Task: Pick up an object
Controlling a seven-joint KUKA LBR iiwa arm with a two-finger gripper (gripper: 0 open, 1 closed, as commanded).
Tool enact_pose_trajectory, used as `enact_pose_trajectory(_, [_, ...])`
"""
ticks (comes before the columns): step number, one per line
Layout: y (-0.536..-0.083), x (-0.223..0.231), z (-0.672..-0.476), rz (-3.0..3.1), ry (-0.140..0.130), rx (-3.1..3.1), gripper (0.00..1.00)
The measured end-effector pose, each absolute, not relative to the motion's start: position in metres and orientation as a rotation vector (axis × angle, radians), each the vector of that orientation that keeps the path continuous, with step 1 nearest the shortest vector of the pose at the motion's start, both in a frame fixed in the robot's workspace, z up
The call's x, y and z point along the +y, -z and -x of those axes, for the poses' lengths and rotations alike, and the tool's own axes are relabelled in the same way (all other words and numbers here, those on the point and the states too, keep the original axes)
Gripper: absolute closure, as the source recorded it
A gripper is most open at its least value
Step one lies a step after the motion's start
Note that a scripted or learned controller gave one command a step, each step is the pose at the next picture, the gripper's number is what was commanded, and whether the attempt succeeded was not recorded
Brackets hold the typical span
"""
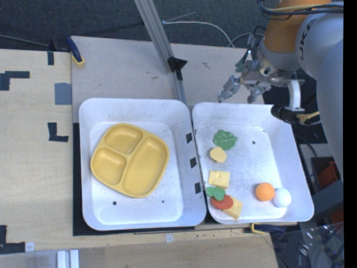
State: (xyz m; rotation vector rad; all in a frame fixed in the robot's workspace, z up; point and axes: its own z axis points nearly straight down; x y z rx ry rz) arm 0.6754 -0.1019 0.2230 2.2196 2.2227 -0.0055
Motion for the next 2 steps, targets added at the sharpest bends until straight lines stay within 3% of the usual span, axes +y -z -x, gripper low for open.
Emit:
enact_pose_trajectory(1, [-0.093,-0.176,-0.680,-2.242,0.015,2.234,0.00])
enact_pose_trajectory(2, [-0.154,-0.210,-0.672,-2.218,-0.003,2.216,0.00])
